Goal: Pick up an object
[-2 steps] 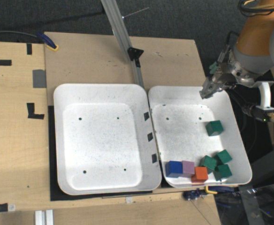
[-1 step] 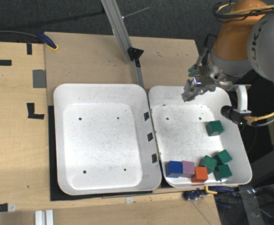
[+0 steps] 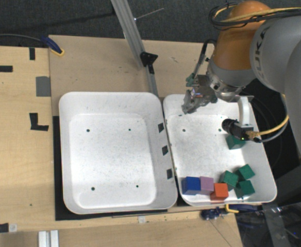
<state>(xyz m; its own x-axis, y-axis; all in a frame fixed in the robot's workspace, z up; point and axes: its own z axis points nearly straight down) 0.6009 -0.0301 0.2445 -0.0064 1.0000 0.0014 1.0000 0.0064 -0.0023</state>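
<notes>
My gripper (image 3: 190,105) hangs over the far left corner of the right bin (image 3: 202,138), with nothing visibly held. Along the bin's near edge lie a blue cube (image 3: 191,184), a lilac cube (image 3: 207,183) and an orange cube (image 3: 220,191) in a row. Three green blocks (image 3: 245,188) cluster just right of them. Another green block (image 3: 236,142) lies by the right wall, partly under the arm's black fitting. All blocks sit well away from the gripper, toward the near and right sides.
The left bin (image 3: 112,153) adjoins the right one. A slanted metal post (image 3: 132,32) rises behind the bins. The arm's grey body and orange band (image 3: 243,30) overhang the right bin's far right corner. Cables loop beside the right wall.
</notes>
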